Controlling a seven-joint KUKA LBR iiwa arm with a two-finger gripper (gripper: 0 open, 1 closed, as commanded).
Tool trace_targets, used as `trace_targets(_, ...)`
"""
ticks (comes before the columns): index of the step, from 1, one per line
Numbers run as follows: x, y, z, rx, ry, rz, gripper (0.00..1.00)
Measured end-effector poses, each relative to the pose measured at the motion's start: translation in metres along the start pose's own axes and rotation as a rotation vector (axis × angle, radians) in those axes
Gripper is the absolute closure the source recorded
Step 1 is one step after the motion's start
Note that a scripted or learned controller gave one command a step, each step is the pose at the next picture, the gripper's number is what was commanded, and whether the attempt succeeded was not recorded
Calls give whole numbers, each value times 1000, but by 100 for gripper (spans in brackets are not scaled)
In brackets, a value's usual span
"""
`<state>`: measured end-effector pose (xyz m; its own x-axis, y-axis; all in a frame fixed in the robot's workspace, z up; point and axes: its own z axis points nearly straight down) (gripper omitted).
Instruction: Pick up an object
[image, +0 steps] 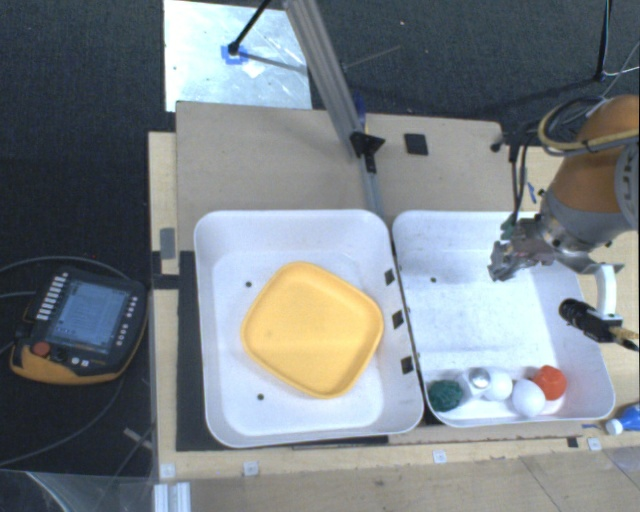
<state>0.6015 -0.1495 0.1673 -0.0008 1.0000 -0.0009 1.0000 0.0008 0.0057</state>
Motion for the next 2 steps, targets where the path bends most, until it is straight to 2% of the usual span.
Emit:
trace_targets(1, 0, 1, -51, 0, 0, 0, 100)
trace_targets(2, 42, 10, -55, 4, 2, -3, 100)
